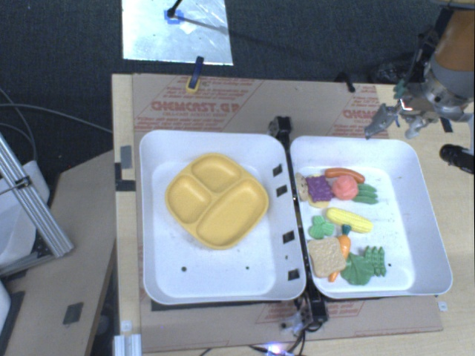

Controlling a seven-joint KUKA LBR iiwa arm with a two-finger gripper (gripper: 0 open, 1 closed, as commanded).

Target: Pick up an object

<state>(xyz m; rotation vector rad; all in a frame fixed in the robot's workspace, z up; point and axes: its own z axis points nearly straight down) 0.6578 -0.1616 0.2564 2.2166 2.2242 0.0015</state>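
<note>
In the left bin point(148, 273), a smooth yellow plate point(216, 199) with three dips sits near the middle. The right bin point(427, 221) is full of little toy foods, bunched toward its left edge: a purple bumpy one point(319, 189), a round pink one point(345, 188), a red sausage point(344, 173), a long yellow corn point(349, 219), a flat slice of toast point(327, 256) and a spiky green one point(365, 266). My gripper point(397, 123) hangs up above the right bin's far edge, fingers spread apart with nothing in them. I think I have not picked anything yet. All the picking is left.
</note>
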